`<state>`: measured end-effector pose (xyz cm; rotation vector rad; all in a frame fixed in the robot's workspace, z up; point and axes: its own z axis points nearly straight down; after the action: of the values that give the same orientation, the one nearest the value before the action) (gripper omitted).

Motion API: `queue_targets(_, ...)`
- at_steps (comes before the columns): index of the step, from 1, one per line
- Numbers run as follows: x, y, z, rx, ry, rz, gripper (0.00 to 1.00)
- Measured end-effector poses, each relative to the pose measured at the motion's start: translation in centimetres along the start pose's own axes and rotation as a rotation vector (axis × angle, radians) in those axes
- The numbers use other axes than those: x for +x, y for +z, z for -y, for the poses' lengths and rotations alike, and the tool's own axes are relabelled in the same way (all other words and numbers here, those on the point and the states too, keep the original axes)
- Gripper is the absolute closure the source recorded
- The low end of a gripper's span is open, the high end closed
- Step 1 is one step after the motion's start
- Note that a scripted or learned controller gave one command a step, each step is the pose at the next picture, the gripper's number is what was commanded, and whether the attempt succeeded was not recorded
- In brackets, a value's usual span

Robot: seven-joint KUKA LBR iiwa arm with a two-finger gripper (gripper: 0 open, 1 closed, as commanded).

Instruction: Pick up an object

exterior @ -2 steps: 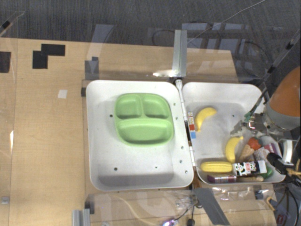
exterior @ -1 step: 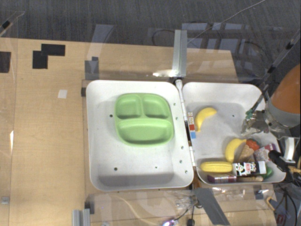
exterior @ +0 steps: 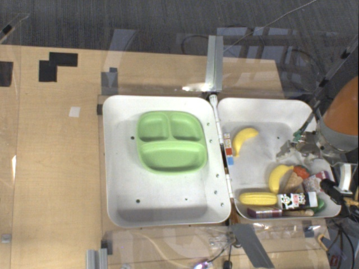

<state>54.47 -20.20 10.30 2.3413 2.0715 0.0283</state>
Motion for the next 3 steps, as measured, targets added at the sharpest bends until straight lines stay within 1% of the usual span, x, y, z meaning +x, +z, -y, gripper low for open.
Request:
queue_targets(1,0.0,0.0,0.0,0.0,0.0,0.0,0.0)
queue_targets(2,4.0,1.0,5.8,0.003,0.011,0.006,0.0)
queue_targets(3,4.3,0.0,5.5,-0.002,0.008,0.002,1.0)
